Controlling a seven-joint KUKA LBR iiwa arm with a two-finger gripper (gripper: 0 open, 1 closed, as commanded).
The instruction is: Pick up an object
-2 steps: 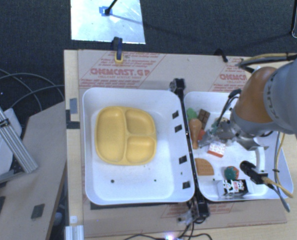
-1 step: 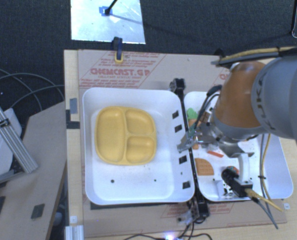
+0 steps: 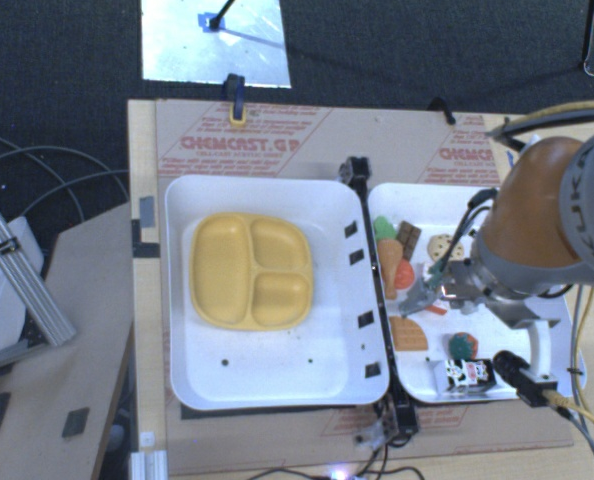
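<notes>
Where dark carpet surrounds it, a cardboard-topped bench carries two white bins. A yellow divided plate lies in the left bin. Small toy foods crowd the right bin. Just above them sits the gripper, fingers slightly parted, nothing visibly between them. A shiny metal sheet lies beyond.

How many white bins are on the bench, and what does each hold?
2. The left bin holds a yellow divided tray. The right bin holds small toy foods, with the gripper among them; the arm may hide some.
</notes>
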